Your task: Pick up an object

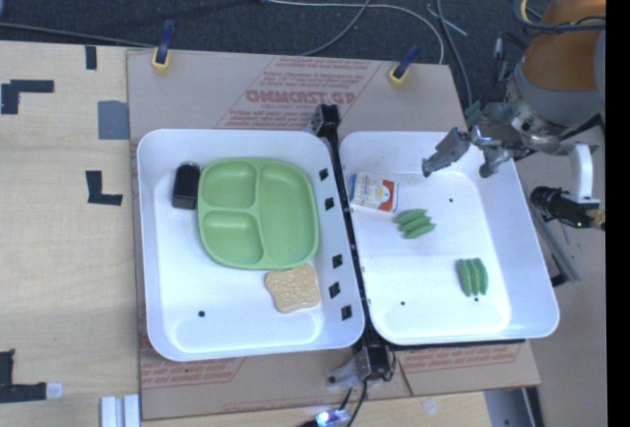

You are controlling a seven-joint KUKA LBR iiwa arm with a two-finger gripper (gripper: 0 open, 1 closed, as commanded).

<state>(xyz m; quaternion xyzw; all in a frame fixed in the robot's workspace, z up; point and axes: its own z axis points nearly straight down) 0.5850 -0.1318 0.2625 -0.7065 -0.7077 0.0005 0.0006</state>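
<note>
Up top we see the gripper (465, 155) spread open, holding nothing, over the right bin's (512, 248) far edge.

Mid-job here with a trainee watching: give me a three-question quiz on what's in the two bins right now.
1. True or false: the green plate lies in the left bin.
2. How many green pods lie in the right bin?
3. What touches the plate's lower edge? A) black block B) cracker C) small carton

Key:
1. True.
2. Two: one pod near the middle, another pod lower right.
3. B, the cracker. The black block sits at its left; the small carton is in the right bin.
</note>
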